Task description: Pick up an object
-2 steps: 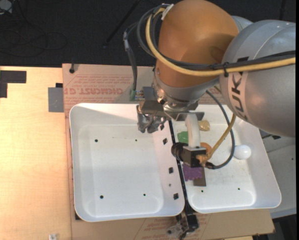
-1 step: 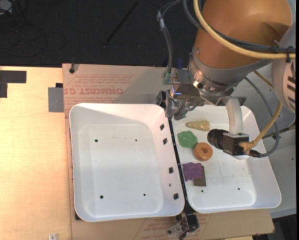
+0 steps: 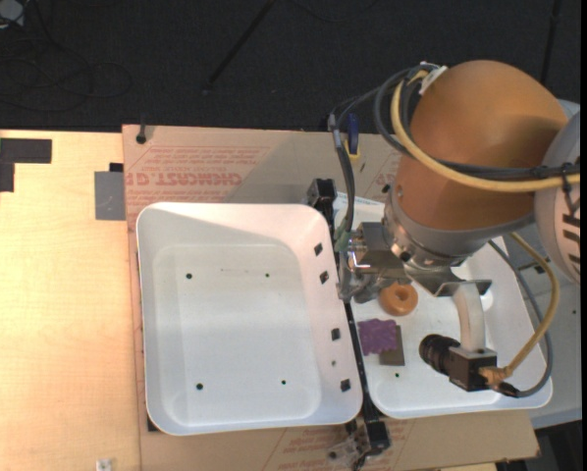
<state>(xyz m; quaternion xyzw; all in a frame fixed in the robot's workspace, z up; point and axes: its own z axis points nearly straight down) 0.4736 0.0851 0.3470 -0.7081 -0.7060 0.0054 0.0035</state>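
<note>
An orange ring (image 3: pixel 400 298) lies in the right bin (image 3: pixel 426 398), near that bin's middle. Just below and left of it sits a purple block (image 3: pixel 379 336), with a small brown piece (image 3: pixel 393 357) against its lower right corner. My gripper (image 3: pixel 358 263) hangs under the big orange wrist band, low over the right bin's left side. It is a little up and left of the ring. Nothing shows held in it. The wrist hides the bin's far part.
The left bin (image 3: pixel 176 263) stands beside the right one, their walls joined by black clips (image 3: pixel 335 334). Both rest on a cardboard sheet (image 3: pixel 205 170) on the wooden bench (image 3: pixel 48 292). Cables loop around the wrist.
</note>
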